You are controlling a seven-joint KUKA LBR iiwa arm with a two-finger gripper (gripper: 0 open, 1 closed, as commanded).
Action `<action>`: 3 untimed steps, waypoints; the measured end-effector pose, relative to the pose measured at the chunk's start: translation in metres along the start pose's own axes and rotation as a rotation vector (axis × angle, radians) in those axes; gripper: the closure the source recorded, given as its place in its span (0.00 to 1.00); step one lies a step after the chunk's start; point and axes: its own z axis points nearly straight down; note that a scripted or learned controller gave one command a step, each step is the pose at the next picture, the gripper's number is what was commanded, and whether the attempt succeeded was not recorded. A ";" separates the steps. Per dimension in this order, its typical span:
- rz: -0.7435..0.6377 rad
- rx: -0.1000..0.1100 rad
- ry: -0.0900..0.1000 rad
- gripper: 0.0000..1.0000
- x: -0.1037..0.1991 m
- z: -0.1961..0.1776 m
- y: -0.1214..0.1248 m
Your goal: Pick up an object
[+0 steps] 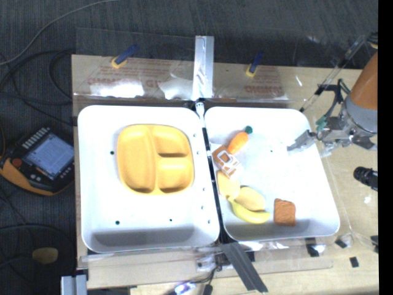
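Nearest you, the brown biscuit-like block (284,211) and banana (249,206) lie at 6 o'clock in the right bin (319,183); the carrot (238,141) lies at 10 o'clock. Swing the gripper (305,140), at 2 o'clock, over one target and descend vertically. Whether it is parted or closed, you cannot tell.

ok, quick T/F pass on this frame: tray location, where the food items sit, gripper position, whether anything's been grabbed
1. The yellow divided tray lies in the right bin. False: it lies in the left bin.
2. The toy carrot lies in the right bin, near its upper left. True.
3. The gripper holds the banana. False: nothing shows between its fingers; the banana lies on the bin floor.
4. The brown cracker-like piece lies right of the banana. True.
5. The gripper is over the left bin. False: it is at the right bin's upper right edge.
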 end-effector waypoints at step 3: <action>-0.448 -0.007 -0.009 0.00 0.115 0.115 0.102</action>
